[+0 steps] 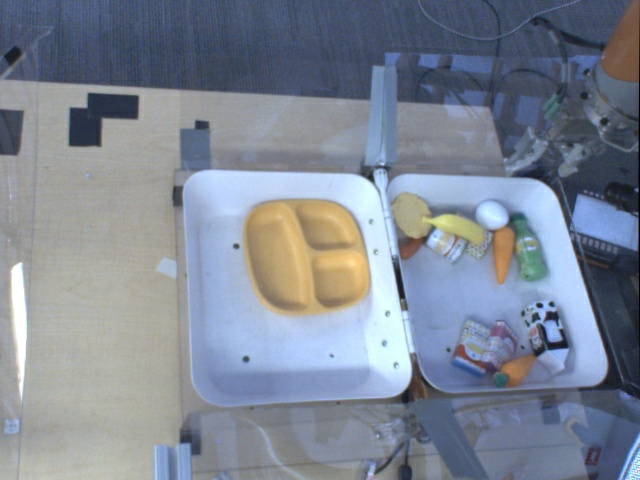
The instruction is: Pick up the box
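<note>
1. The left bin [205,298] holds a yellow divided tray [303,255], lying flat a little toward 12 o'clock of the bin's middle, with three compartments.
2. The right bin [460,298] holds the small items. At its 11 o'clock corner lies a tan round piece [409,212], with a banana [458,227] just beside it toward 3 o'clock and a small can [446,245] touching the banana's lower side.
3. A white ball [491,213] sits at 12 o'clock in that bin, near the banana's tip. An upright-lying carrot [502,254] and a green bottle [528,249] lie side by side at about 2 o'clock.
4. The box [484,346], pink and white with a printed face, lies at 6 o'clock in the right bin, tilted, with a second small carrot [517,370] touching its 4 o'clock corner.
5. A black-and-white carton [545,330] stands at 4 o'clock, just beside the box.
6. The arm, its orange band [622,56] at the picture's 2 o'clock edge, hangs outside the right bin, past its 1 o'clock corner. The gripper [570,138] is well apart from the box; whether its fingers are apart or together I cannot tell.
</note>
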Controlling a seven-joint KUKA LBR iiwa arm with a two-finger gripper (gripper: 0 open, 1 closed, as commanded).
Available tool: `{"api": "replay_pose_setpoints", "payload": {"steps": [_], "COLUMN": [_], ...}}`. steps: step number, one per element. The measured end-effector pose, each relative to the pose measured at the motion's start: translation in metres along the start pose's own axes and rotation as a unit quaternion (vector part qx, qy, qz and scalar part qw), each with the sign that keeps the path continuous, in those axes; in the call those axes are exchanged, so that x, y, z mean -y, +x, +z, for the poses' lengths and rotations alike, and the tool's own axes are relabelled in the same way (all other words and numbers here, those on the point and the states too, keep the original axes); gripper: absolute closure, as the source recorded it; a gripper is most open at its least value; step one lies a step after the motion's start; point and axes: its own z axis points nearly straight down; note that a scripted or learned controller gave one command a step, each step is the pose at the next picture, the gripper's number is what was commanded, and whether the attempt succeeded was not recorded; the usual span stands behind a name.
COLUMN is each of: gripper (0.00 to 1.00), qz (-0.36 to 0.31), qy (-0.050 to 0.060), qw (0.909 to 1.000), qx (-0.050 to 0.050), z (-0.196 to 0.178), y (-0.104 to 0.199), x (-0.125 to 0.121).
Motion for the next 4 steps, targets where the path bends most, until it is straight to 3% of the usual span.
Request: {"api": "replay_pose_setpoints", "payload": {"steps": [1,2,3,4], "gripper": [0.0,1.0,0.0,0.0], "qz": [-0.181,-0.183,-0.183,-0.219], "qy": [-0.001,-0.006,-0.005,-0.003], "qw": [0.9835,0.9831,0.9831,0.9758], "qx": [0.0,0.002,0.002,0.001], "z": [0.058,0.044,0.044,-0.075], "y": [0.031,0.032,0.032,0.068], "x": [-0.001,-0.004,-0.004,0.037]}}
